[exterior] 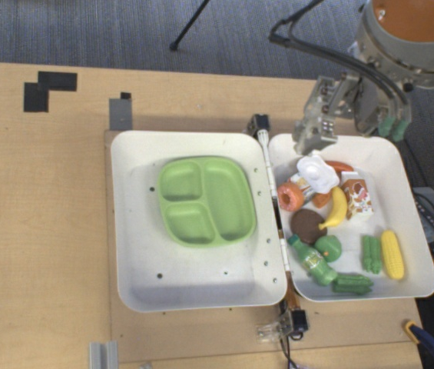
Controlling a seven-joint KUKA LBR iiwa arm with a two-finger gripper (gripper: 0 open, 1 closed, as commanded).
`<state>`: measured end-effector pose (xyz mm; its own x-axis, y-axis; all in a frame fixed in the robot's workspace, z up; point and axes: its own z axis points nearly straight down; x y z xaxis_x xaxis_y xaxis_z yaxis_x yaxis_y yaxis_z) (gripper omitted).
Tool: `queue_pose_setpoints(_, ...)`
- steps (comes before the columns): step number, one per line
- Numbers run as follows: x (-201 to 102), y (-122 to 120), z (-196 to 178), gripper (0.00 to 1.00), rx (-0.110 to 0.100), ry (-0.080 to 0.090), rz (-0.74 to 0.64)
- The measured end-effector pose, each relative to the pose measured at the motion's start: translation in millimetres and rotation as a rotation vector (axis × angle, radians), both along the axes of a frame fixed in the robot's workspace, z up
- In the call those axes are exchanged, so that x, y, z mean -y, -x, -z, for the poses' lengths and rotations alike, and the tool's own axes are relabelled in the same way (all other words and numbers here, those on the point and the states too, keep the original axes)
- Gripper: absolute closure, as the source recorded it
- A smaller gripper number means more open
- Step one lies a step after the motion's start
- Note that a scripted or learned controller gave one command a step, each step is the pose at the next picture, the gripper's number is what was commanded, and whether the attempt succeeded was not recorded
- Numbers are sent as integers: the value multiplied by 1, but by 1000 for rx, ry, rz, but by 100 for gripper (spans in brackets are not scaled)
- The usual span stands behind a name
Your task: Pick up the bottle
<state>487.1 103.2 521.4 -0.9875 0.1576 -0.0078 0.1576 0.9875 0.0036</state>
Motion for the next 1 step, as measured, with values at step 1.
queue_pose_setpoints(1,-37,0,-15,100,2,1,-299)
